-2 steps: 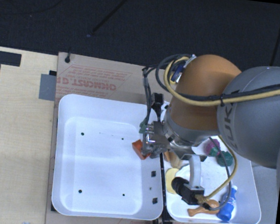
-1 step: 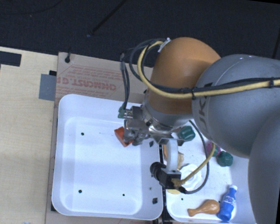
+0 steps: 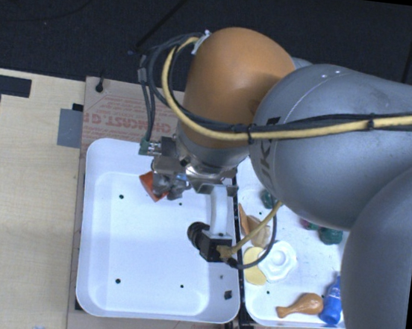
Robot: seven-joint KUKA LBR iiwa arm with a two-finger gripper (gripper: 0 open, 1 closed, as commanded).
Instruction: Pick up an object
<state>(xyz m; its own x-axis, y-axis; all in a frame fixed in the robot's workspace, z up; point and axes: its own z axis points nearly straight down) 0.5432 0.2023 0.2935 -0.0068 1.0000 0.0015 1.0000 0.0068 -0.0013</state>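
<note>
1. Camera view: the pincer (image 3: 164, 185) hangs over the left bin's (image 3: 99, 289) far edge, clenched on a small orange-red object (image 3: 148, 183) between its fingers.
2. The right bin (image 3: 298, 320) holds a tan drumstick-shaped toy (image 3: 299, 306), a blue item (image 3: 332, 304) and a white piece (image 3: 279, 261).

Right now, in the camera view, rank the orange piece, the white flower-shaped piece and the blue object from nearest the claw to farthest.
1. orange piece: in the left bin, right beside the claw.
2. white flower-shaped piece: middle of the right bin.
3. blue object: right bin, far right side.
</note>
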